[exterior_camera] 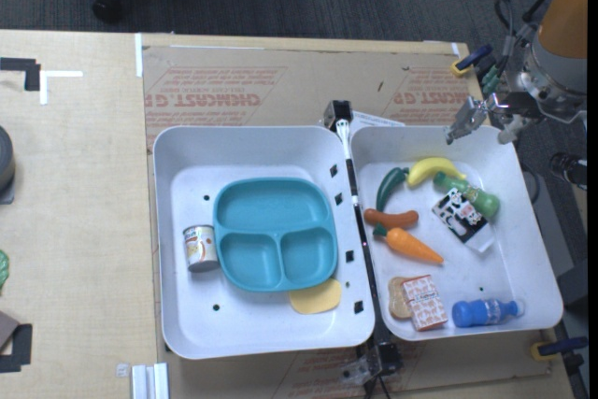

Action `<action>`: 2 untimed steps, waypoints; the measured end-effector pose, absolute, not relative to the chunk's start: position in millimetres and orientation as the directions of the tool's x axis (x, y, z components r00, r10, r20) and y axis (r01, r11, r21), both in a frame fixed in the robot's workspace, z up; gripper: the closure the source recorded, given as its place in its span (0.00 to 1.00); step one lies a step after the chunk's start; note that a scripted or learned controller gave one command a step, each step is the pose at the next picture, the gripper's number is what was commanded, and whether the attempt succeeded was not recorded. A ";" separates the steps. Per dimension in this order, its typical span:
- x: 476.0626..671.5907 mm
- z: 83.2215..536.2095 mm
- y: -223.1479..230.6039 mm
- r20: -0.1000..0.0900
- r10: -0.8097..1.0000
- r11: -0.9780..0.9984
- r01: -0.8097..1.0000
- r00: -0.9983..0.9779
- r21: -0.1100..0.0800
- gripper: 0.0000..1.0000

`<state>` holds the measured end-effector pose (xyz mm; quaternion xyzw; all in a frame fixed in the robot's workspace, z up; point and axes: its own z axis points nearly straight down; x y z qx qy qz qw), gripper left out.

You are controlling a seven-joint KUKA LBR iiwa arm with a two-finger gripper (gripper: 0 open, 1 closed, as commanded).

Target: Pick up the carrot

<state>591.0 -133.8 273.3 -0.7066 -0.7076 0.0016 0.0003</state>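
Note:
The orange carrot point(414, 245) lies on the floor of the right bin point(523, 229), left of centre, with its green-tipped end toward the bin divider. A brown sausage point(392, 219) rests just above it, close enough to nearly touch. My gripper point(486, 128) hangs over the bin's far right corner, well above and to the right of the carrot. Its two fingers point(463, 121) are spread apart with nothing between them.
The right bin also holds a green pepper point(390, 185), a banana point(435, 169), a cow-patterned carton point(460, 213), a green bottle point(483, 200), a blue bottle point(484, 312) and a snack box point(418, 301). In the left bin are a teal divided tray point(276, 234), a small can point(199, 249) and a yellow piece point(315, 297).

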 end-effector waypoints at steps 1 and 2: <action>557.7 173.1 -110.5 -0.001 0.998 -0.063 0.998 0.063 -0.004 0.00; 509.9 102.5 -94.8 0.000 0.999 -0.047 0.999 0.047 -0.006 0.00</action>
